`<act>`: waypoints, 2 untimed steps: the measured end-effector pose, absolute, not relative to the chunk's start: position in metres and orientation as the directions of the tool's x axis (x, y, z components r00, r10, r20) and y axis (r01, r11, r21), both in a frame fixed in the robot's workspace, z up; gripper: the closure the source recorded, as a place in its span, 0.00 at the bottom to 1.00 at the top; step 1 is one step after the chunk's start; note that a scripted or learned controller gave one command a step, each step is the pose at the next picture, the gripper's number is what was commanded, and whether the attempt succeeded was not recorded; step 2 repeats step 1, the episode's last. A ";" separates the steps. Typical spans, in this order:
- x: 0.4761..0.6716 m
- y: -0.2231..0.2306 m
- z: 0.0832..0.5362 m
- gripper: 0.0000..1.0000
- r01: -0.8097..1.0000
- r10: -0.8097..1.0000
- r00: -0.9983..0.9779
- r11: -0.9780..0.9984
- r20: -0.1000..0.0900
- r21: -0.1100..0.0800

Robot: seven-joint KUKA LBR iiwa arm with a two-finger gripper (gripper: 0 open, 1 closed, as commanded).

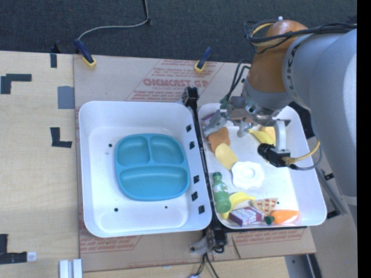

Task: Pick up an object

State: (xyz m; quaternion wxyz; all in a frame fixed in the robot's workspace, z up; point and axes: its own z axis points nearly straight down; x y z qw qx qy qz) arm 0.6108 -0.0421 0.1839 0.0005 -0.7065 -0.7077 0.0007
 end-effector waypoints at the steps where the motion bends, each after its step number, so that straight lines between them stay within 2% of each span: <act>1: 0.625 -0.059 0.184 0.00 1.000 1.000 -0.001 0.001 0.000 -0.001; 2: 0.625 -0.059 0.184 0.00 1.000 1.000 -0.001 0.001 0.000 -0.001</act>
